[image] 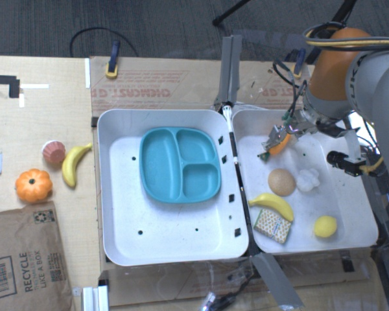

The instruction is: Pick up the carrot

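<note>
The carrot [279,143] is a small orange piece with a green tip pointing down-left, at the back left of the right bin [350,238]. My gripper [285,133] comes in from the right and sits right on the carrot's upper end. Its fingers are closed around that end, with the orange body sticking out below them. The carrot hangs tilted just above the bin floor, near the bin's left wall.
The right bin also holds a brown ball [281,181], a white crumpled lump [307,180], a banana [272,205], a patterned packet [272,225] and a lemon [325,226]. A teal divided plate [180,164] lies in the left bin [117,238]. Another banana [74,164] and a small pumpkin [34,185] lie on the bench.
</note>
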